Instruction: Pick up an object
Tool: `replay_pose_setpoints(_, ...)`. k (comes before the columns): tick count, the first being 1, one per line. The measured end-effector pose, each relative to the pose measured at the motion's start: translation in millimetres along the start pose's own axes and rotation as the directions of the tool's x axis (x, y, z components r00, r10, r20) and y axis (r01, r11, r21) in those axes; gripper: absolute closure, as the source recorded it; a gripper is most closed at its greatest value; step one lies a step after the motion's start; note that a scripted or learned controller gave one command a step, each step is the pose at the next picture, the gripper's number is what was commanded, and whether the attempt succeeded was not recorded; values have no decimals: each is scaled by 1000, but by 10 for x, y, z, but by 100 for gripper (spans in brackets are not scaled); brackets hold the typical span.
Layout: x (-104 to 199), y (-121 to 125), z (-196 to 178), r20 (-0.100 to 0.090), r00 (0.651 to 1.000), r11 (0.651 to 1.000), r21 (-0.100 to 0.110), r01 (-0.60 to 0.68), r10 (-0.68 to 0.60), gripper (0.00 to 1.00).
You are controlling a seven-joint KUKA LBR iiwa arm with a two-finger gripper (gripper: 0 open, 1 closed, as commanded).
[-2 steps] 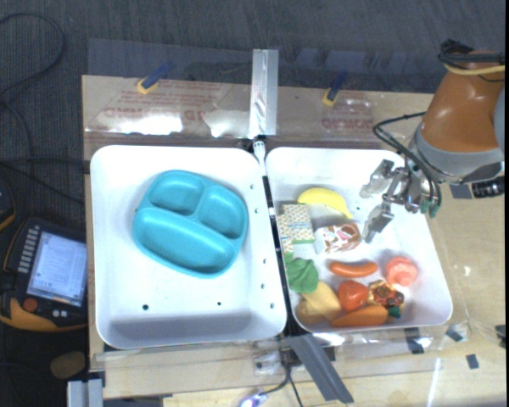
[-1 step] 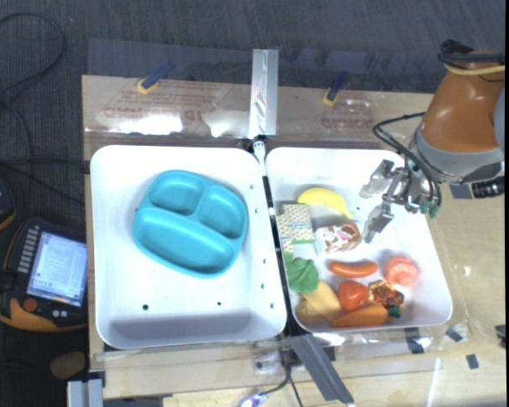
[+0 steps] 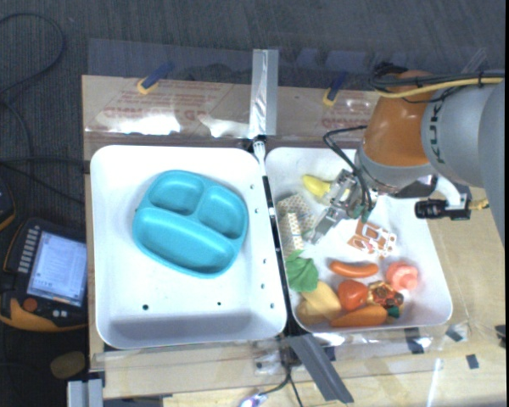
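The gripper point(image 3: 335, 210) is seen low inside the right bin point(image 3: 437, 257), its metal fingers slanting down toward the bin's left wall, but whether the jaws are open or shut cannot be told from this angle, and nothing is seen held between them. Just behind the fingers a yellow piece point(image 3: 316, 185) is found, and just left of their tips a patterned packet point(image 3: 293, 221) lies against the wall. A green leaf point(image 3: 301, 272) is placed nearer, and the near end is crowded with an orange sausage point(image 3: 354, 270), a red tomato point(image 3: 351, 294), a carrot point(image 3: 359, 316) and a pink piece point(image 3: 402, 275); an orange-and-white card point(image 3: 373, 240) lies to the right. In the left bin point(image 3: 110, 312) a blue tray point(image 3: 192, 220) is set. The step is judged to be the descent onto an object, probably the packet or the yellow piece. Next, a closing on one item and a straight lift are called for.
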State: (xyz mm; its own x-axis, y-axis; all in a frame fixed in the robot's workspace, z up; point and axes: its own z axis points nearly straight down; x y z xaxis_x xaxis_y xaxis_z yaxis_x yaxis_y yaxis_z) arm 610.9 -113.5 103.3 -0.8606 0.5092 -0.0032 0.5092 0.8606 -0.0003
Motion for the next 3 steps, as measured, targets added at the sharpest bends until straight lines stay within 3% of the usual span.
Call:
replay_pose_setpoints(1, -472, -240, 105, -17, 1000, 1000, -1, -12, 12, 0)
replay_pose_setpoints(2, -131, -917, 129, 10, 992, 992, -5, -124, 124, 0)
replay_pose_setpoints(3, 703, -561, 121, 8, 933, 933, -9, -360, 360, 0)
